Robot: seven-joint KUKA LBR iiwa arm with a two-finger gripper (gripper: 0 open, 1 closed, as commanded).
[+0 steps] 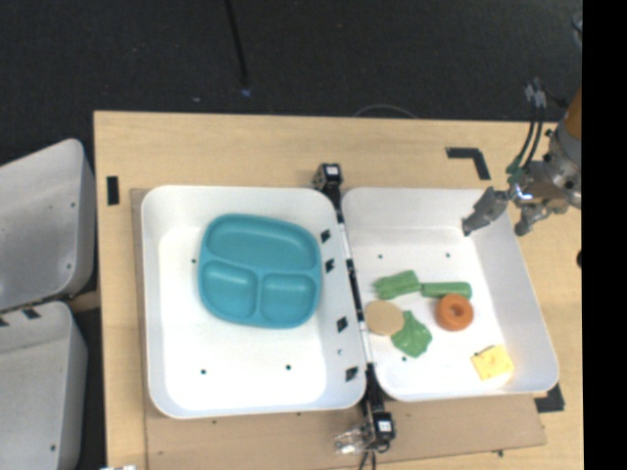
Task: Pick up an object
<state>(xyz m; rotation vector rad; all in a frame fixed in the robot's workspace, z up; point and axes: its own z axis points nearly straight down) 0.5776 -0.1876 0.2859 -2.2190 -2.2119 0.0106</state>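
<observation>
My gripper [505,215] hangs over the far right corner of the right bin [509,262], its two grey fingers spread open with nothing between them. Below it in the right bin lie a green piece [397,285], a green stick [447,289], an orange round piece [455,312], a tan disc [383,317], a green lump [413,337] and a yellow block [492,362]. The gripper stands well apart from all of them, up and to the right.
The left bin [176,360] holds a teal divided plate [261,270]. Black clips [328,176] sit along the seam between the bins. The wooden bench [245,145] surrounds both bins, with a black corner mark [470,160] at the far right.
</observation>
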